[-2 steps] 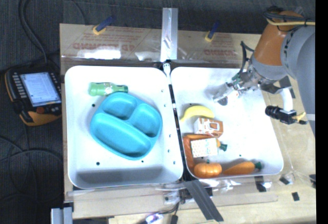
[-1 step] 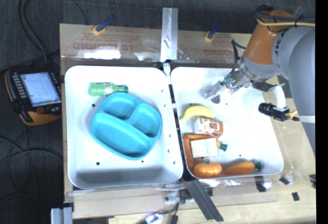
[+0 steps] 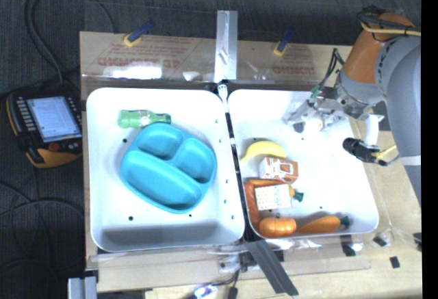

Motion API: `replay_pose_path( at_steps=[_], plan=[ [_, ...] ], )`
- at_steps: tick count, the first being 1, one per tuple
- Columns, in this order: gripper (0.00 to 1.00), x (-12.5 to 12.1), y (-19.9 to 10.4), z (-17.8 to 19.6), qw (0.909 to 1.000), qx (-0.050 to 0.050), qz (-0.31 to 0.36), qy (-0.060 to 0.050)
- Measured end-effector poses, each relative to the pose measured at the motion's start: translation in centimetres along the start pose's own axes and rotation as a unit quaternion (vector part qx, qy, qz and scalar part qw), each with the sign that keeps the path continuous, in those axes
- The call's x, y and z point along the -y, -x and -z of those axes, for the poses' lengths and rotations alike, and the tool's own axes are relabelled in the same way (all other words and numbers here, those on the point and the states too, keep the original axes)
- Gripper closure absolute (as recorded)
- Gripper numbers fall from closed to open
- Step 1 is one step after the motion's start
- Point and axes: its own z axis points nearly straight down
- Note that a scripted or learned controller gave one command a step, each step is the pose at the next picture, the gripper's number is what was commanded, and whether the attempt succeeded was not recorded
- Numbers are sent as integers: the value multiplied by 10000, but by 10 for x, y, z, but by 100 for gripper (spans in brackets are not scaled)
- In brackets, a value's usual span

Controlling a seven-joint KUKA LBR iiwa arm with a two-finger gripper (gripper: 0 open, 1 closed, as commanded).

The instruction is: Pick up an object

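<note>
We're seeing the grey arm w/ orange band [image 3: 366, 58] reaching in from the right, its jaws [image 3: 309, 115] hovering over the bare upper part of the right shallow white bin [image 3: 328, 161]; can't tell whether they're spread or pressed together. Nothing's sitting between them. The pickable things are lying well apart, toward the bin's near-left: a yellow banana [image 3: 263, 150], small orange-and-white carton [image 3: 278, 169], flat orange packet [image 3: 272, 198], orange carrot [image 3: 301, 225]. Left bin [image 3: 102, 154] is holding a blue divided plastic plate [image 3: 169, 165] & green bottle [image 3: 142, 118].
</note>
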Motion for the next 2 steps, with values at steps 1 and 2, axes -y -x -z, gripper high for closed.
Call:
replay_pose_path(
  at_steps=[1,2],
  plan=[
    [100,-14,-20,-1,9961,87,-878,-54],
    [0,-13,-18,-5,9960,93,-887,-62]
  ],
)
